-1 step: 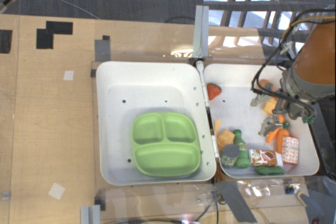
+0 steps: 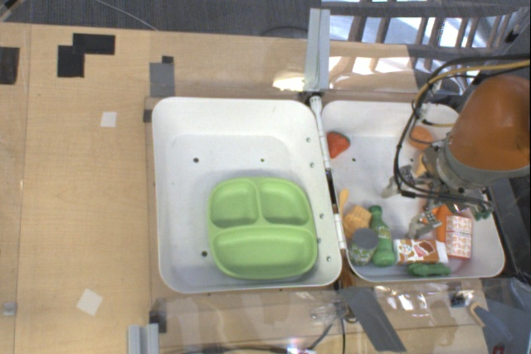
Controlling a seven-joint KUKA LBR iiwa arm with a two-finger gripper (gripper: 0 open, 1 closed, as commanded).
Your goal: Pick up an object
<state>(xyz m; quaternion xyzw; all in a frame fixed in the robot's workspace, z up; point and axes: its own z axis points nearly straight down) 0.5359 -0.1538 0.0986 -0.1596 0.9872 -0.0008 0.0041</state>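
The right bin [image 2: 373, 170] holds a jumble of small objects. A red piece [image 2: 338, 145] lies near its back left. Along the front sit a yellow-orange piece [image 2: 358, 218], a green bottle [image 2: 380, 232], a grey can [image 2: 362, 245], a printed carton [image 2: 417, 250], a red and white box [image 2: 459, 236] and a green piece [image 2: 429, 268]. My gripper [image 2: 433, 215] hangs low under the orange wrist band, over the right part of this bin, just above the carton and the red and white box. The wrist hides its tip.
A green divided plate [image 2: 264, 226] lies in the left bin [image 2: 191, 178], toward the front. An orange object [image 2: 421, 134] peeks out behind the arm's cables. A metal frame [image 2: 398, 21] stands behind the bins.
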